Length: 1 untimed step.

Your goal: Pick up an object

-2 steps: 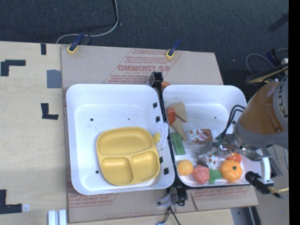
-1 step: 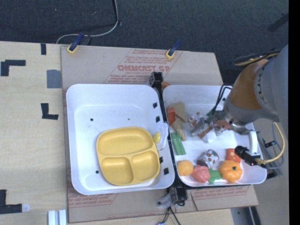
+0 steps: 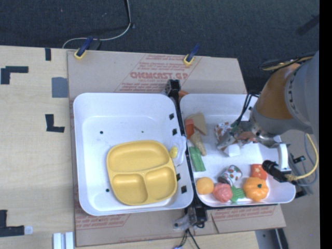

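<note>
Gripper (image 3: 226, 141) low in right bin (image 3: 207, 104), beside upright green stick (image 3: 196, 158).

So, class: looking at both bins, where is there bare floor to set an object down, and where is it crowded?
Free: the left bin floor behind and left of the yellow tray. Also the right bin far strip. Crowded: its near edge, with the orange ball, red fruit and small pumpkin, and around the pincer.

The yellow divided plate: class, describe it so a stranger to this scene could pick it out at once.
Start at the two white bins side by side and take the left bin. The yellow divided plate lies in its lower half, near the wall shared with the right bin. It is much the largest item, flat, and moulded into three compartments, unlike the small toy foods crowded in the other bin.
</note>
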### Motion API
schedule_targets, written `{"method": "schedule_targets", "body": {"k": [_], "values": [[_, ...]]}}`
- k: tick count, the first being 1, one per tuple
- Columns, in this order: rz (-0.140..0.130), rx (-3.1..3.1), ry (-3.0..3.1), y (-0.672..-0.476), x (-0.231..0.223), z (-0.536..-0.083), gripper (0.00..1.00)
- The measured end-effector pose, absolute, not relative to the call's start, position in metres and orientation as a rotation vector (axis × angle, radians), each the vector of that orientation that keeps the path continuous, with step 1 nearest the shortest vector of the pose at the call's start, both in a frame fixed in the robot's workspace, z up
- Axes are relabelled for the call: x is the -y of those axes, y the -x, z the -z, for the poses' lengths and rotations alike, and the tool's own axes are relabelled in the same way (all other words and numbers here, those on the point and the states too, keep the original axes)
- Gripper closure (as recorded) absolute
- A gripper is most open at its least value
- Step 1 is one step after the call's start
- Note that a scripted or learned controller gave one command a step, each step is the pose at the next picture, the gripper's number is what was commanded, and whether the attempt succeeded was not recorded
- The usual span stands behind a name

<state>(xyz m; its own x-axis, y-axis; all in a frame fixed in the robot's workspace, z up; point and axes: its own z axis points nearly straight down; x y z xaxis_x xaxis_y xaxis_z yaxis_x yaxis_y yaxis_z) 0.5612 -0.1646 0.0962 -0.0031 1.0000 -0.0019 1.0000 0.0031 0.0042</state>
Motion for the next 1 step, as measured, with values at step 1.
{"method": "schedule_targets", "body": {"k": [1], "values": [[-0.011, -2.225, -2.206, -0.6248, 0.1119, -0.1896, 1.0]]}}
